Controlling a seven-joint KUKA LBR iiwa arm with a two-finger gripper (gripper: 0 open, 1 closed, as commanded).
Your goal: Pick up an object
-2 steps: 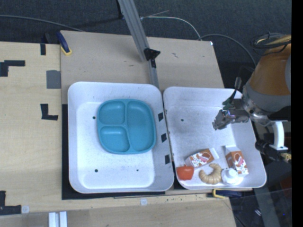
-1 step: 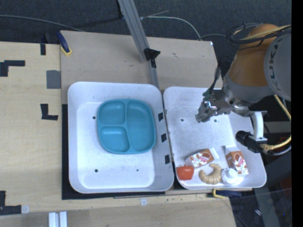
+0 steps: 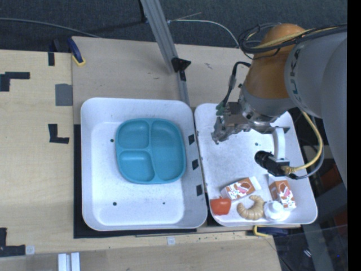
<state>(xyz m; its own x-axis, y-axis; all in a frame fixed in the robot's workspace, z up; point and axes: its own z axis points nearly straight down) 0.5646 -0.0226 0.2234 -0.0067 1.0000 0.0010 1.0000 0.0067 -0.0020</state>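
Likely lab, robot arm point(image 3: 316, 66), 2 bins point(image 3: 90, 151)

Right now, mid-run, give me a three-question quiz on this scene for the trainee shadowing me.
1. True or false: the blue divided plate lies in the left bin.
2. Multiple choice: the small items, including the croissant and the red piece, sit along which part of the right bin? A) far edge B) near edge C) centre
3. Fill in: the gripper hangs over the ____ bin, apart from the two snack cartons.

Key: 1 true. 2 B. 3 right.
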